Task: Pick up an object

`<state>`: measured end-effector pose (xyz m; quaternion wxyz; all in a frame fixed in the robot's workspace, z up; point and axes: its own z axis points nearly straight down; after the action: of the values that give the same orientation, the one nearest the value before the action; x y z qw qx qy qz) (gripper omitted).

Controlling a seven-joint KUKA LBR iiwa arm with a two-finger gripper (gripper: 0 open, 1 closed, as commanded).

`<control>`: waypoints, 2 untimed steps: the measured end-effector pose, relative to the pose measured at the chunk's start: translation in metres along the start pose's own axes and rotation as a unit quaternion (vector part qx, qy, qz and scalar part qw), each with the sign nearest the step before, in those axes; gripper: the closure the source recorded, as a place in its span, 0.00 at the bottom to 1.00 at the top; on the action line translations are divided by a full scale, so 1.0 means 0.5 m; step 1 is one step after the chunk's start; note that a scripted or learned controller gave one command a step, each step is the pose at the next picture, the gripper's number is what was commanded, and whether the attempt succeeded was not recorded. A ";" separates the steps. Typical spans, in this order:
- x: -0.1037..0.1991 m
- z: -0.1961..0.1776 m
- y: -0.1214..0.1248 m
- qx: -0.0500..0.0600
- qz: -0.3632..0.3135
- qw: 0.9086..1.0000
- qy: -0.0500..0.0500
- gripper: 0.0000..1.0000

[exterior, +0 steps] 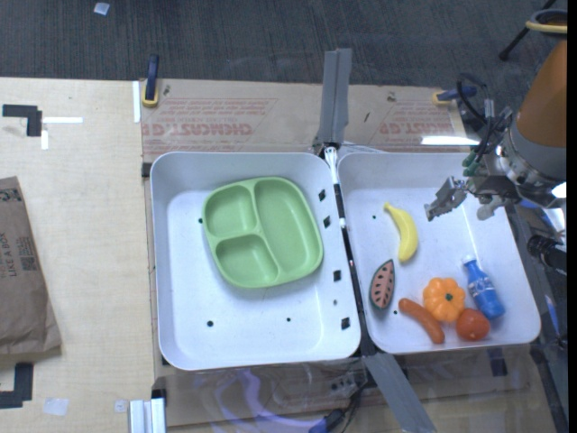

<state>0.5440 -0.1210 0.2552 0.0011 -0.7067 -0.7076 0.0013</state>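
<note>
The right bin (509,242) holds a yellow banana (403,231), a watermelon slice (382,284), an orange pumpkin (443,298), a sausage (422,319), a red tomato (472,324) and a blue bottle (482,289). My gripper (463,198) hangs above the bin's upper right part, right of the banana and above the bottle. Its two grey fingers stand apart with nothing between them.
The left bin (180,314) carries a green divided plate (262,232). A grey divider post (334,97) rises between the bins at the back. Cardboard lies behind the bins, and a brown paper bag (22,269) rests at the far left.
</note>
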 end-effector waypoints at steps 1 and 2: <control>0.008 0.259 0.026 0.000 0.068 0.998 0.000 0.00; 0.022 0.328 0.121 -0.001 0.068 0.998 0.000 0.00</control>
<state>0.6041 -0.1098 0.0911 0.0004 -0.7530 -0.6580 0.0009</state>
